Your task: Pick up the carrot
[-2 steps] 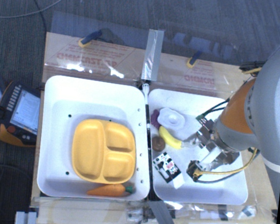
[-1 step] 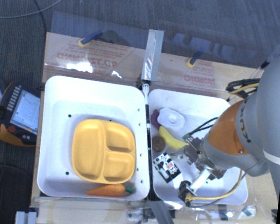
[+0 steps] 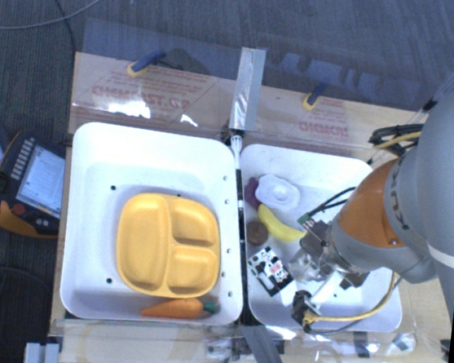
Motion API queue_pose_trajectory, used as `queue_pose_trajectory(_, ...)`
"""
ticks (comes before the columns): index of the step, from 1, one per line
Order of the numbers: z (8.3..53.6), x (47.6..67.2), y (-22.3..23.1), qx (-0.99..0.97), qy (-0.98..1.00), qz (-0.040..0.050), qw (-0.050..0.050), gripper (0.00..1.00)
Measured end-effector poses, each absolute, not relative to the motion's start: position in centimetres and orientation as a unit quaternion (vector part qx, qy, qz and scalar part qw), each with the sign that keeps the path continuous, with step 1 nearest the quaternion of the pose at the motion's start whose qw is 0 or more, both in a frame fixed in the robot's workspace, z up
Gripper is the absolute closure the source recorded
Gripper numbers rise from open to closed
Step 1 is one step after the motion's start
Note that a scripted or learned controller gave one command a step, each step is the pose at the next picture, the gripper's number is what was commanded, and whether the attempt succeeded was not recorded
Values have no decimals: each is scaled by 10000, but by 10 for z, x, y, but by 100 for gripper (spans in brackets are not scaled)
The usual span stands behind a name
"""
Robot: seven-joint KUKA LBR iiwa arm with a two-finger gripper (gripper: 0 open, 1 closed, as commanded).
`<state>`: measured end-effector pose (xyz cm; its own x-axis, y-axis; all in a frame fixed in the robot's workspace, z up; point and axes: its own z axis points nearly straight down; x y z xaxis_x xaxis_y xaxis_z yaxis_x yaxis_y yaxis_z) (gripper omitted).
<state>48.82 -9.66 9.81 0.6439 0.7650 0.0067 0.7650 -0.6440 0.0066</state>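
Observation:
The orange carrot with a green stem end lies flat along the front wall of the left bin, just in front of the yellow divided plate. My gripper hangs low over the middle of the right bin, well to the right of the carrot and across the wall between the bins. It sits next to a black-and-white patterned block. I see nothing held in it.
The right bin holds a white lidded cup, a yellow banana, a purple item and a small brown round piece. A handheld pendant lies left of the bench.

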Motion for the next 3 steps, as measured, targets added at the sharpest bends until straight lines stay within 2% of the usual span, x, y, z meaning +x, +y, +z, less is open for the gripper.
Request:
queue_pose_trajectory(1,104,487,-96,9064,4225,18,-12,100)
queue_pose_trajectory(2,91,487,-112,8001,5998,46,9,100)
queue_pose_trajectory(3,92,490,-141,7961,6052,75,27,100)
